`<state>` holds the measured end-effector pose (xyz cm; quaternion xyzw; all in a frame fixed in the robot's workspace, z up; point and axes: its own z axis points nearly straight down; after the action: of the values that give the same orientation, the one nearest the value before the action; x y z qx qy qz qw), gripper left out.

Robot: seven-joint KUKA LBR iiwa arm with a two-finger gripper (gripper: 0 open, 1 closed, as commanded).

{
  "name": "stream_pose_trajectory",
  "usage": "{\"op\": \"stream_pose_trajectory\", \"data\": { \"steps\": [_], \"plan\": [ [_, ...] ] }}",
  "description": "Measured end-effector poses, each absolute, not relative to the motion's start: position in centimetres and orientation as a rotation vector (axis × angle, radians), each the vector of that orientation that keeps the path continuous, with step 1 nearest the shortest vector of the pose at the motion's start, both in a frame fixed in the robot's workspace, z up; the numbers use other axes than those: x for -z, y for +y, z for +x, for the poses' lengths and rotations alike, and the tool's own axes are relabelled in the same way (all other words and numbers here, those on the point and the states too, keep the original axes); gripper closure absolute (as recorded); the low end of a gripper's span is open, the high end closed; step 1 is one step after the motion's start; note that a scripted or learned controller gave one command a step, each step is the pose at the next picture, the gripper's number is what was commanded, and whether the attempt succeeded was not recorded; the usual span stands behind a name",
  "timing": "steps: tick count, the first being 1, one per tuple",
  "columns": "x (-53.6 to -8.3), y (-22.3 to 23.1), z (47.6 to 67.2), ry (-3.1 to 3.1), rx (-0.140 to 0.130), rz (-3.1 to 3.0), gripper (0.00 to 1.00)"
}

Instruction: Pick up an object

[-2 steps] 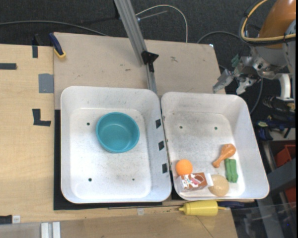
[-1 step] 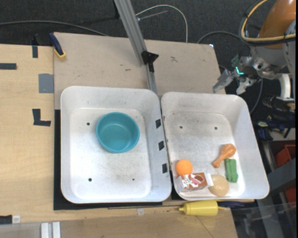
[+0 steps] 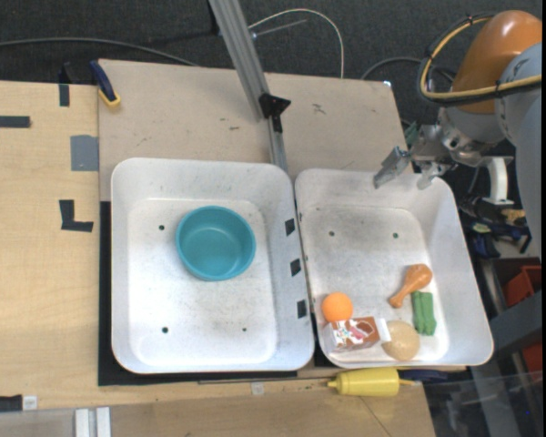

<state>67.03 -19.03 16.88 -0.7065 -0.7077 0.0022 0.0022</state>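
My gripper [image 3: 406, 170] hangs over the far right corner of the right bin [image 3: 364, 221], fingers spread apart with nothing between them. The objects lie at the bin's near end, well away from it: an orange ball [image 3: 338, 307], a red and white packet [image 3: 356, 332], a beige round piece [image 3: 401, 340], a green piece [image 3: 424, 312] and an orange drumstick-shaped piece [image 3: 410, 285]. A teal bowl [image 3: 216, 242] sits in the left bin [image 3: 146, 198].
A yellow bottle [image 3: 369, 382] lies on the bench just outside the right bin's near rim. A grey metal pole [image 3: 244, 53] slants up from the gap between the bins. Cables run behind the bench at top right.
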Motion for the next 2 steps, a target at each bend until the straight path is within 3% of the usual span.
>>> {"op": "stream_pose_trajectory", "data": {
  "steps": [2],
  "plan": [
    [-9.2, -18.3, 66.7, -2.217, -0.017, -2.218, 0.0]
  ]
}}
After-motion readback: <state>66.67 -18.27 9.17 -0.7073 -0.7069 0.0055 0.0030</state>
